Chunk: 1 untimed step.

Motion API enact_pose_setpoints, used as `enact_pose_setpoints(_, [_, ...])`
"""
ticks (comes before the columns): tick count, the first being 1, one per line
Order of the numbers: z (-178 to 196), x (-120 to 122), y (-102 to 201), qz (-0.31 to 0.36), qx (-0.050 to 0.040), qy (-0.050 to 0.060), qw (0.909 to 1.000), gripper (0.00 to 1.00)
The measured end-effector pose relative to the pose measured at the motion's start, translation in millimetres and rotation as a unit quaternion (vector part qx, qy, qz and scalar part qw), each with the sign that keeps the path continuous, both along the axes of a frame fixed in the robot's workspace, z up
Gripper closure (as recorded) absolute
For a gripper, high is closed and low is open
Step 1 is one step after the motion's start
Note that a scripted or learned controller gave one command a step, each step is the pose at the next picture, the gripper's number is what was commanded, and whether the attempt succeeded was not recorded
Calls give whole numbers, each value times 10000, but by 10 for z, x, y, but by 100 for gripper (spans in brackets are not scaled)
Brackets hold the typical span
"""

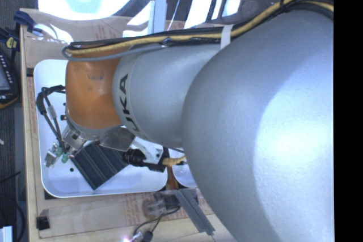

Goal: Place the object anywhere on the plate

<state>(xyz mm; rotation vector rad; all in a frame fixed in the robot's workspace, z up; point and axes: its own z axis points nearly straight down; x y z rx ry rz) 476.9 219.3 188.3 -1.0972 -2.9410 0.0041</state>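
Arm [255,122] fills most of the view, reaching in from the right and across to the left bin [45,73]. Orange band [91,93] sits over the bin's middle, w/ the wrist below it pointing down-left. A yellow-and-black cable [170,37] runs along the arm's top edge. Thin black wires [48,107] loop off the wrist's left side down to small green and metal bits [57,153] near the bin floor. A dark ribbed block [99,166] hangs tilted under the wrist, over the bin's lower part; can't tell if it touches the floor. Jaws: hidden by wrist hardware, can't tell if spread or pressed together. Object: can't make it out, the arm covers most of both bins. Curved white rim, prob. the plate [182,177], peeks out under the arm, just right of the left bin. Tan surface [96,212] shows below the bin
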Motion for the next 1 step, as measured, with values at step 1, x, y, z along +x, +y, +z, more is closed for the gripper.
enact_pose_setpoints(1, [571, 38, -662, 940, 6, -22, 9956, 100])
